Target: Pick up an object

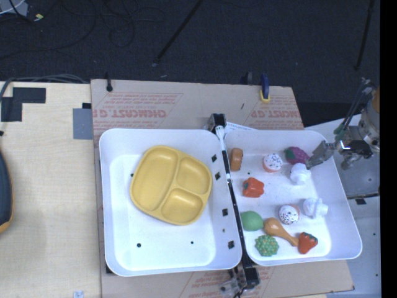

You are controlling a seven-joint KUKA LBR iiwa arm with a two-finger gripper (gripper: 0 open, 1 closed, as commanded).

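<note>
White toy in right bin | just left of fingers | fingers spread, pinching nothing

Robot arm appeared grey w/ orange band above wrist; gripper had dark grey metal fingers, thin cable alongside.

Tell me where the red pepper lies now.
The red pepper lies in the right bin, near the divider, below the orange piece and above the green ball.

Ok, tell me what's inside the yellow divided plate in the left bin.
The yellow plastic divided plate shows three bare compartments with nothing in them. It lies tilted in the left white bin; the bin floor beneath it is covered.
</note>
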